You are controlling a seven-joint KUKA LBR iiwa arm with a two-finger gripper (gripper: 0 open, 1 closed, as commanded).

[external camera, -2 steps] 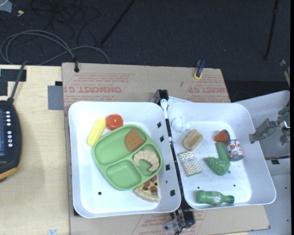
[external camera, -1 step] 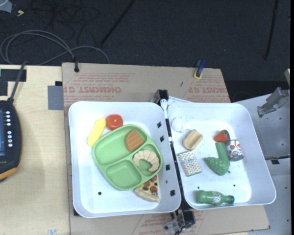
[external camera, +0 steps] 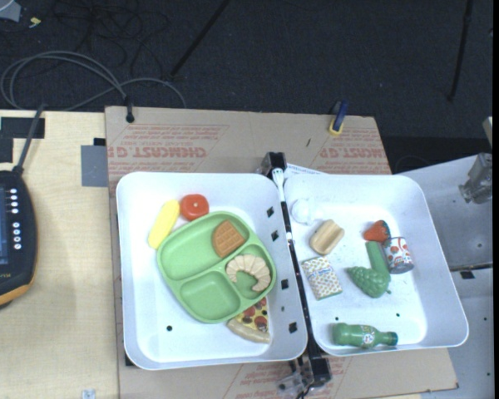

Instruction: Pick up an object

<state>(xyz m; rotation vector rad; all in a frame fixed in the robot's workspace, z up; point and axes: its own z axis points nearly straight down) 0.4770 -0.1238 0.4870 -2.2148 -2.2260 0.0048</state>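
Pizza slice [external camera: 252, 321] partly under green tray [external camera: 183, 260].

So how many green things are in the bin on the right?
2: broccoli in the middle of the right bin, touching the can, and a bottle lying by the near edge. None looks hidden.

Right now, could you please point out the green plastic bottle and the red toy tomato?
green plastic bottle [external camera: 363, 336], camera view, on its body.
red toy tomato [external camera: 195, 206], camera view, on its top.

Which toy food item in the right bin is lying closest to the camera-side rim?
The green plastic bottle, lying on its side along the near rim; the broccoli, can and cracker sit farther back.
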